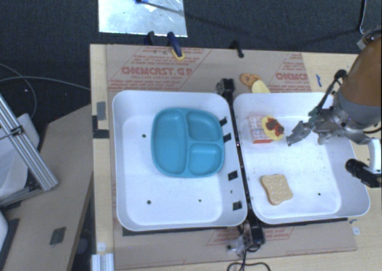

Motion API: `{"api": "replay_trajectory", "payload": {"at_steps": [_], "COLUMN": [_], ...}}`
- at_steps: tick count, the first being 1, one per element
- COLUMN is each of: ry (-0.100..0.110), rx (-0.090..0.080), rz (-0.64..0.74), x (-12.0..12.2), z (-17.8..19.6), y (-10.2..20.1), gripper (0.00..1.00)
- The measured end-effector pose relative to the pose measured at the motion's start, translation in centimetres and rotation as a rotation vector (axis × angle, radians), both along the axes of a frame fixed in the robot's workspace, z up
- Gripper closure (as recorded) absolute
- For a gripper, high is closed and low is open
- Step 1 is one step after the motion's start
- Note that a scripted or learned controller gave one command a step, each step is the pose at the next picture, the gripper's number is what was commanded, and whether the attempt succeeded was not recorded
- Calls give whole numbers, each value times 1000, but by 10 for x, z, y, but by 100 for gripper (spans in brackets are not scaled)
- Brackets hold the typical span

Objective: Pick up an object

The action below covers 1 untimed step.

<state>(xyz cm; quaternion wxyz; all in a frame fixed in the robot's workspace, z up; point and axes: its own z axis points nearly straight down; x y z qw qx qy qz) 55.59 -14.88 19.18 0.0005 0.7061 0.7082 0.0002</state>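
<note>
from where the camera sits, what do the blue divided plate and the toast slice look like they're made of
Blue divided plate: probably molded plastic, judging by its even turquoise color, soft sheen and rounded compartment ridges. Toast slice: likely a toy, foam or matte plastic; its tan speckled face is flat with a uniform paler edge, though real bread cannot be ruled out at this resolution.

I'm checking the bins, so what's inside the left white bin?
The left bin holds a blue divided plate, lying flat with nothing in its compartments. The bin floor beneath the plate is covered.
</note>
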Motion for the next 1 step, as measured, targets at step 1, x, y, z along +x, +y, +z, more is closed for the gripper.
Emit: {"api": "replay_trajectory", "payload": {"at_steps": [1], "ry": [-9], "rx": [-2], "rz": [-4], "x": [-25], "z": [-109], "y": [-23], "gripper": [0]}}
